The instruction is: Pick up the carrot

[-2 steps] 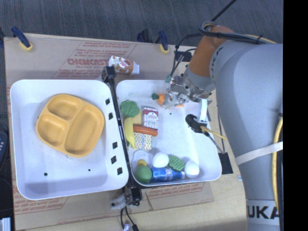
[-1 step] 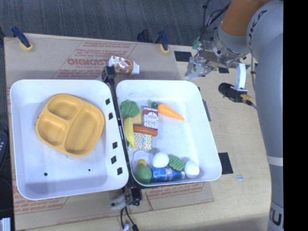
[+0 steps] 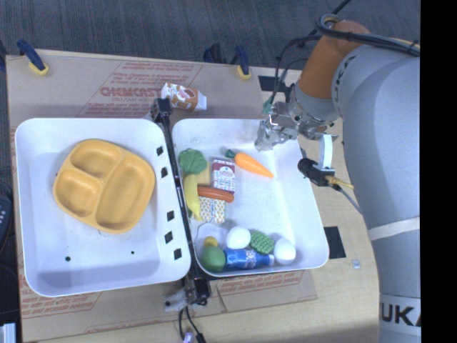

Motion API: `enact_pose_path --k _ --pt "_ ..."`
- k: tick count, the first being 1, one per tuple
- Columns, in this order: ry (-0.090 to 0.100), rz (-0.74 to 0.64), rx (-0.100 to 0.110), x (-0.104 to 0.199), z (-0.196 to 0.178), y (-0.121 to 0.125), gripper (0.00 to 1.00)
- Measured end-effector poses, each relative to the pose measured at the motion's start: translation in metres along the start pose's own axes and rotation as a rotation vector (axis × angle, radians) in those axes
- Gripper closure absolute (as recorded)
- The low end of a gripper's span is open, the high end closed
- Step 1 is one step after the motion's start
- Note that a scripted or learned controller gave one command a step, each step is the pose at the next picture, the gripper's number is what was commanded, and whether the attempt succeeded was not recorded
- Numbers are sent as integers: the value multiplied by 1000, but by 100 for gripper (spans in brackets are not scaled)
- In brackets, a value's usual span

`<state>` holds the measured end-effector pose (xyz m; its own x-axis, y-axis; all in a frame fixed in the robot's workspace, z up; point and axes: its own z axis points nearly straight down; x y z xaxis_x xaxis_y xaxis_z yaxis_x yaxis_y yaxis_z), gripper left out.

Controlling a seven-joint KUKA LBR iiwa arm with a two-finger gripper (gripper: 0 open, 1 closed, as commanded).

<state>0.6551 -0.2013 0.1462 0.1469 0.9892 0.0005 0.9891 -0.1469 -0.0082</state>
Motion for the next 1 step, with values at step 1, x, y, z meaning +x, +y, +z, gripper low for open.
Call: enact_pose_path --k 1 --pt "-1 -1 -5 0 -2 1 0"
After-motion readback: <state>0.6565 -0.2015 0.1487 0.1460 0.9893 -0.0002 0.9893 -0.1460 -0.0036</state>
